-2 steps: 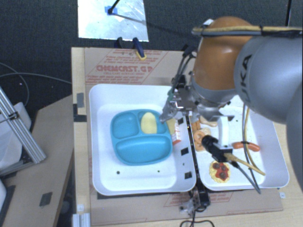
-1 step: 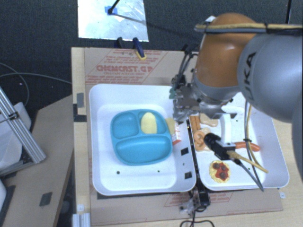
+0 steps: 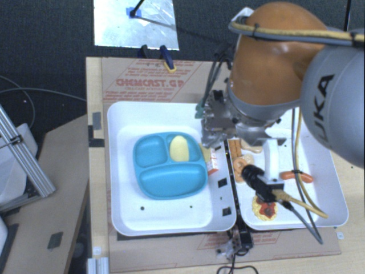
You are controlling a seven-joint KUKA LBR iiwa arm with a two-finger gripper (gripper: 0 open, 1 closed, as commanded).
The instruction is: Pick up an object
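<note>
2 shallow white bins are seen side by side on a brown sheet [image 3: 149, 82] printed in red with "CHEMCAST GP"; the smaller lines of print beneath cannot be read. The sheet is laid on the pale worktop [image 3: 63, 153]. In the left bin [image 3: 117, 170] a blue plate [image 3: 165, 181] with 3 compartments is placed, and a yellow, egg-shaped item [image 3: 179, 149] is held in its upper right compartment. The grey arm [image 3: 336, 96], marked with the letters "UKA", is extended from the right, and its tool [image 3: 212, 131] is positioned low over the right edge of the left bin. Whether the tool is open or closed cannot be told, and nothing can be seen gripped in it. Just below the tool, beside the plate, a small orange-and-white item [image 3: 212, 164] is found. In the right bin [image 3: 336, 204] an orange ring [image 3: 242, 164], a red sausage [image 3: 300, 176] and a red-and-yellow piece [image 3: 266, 211] are scattered.
</note>
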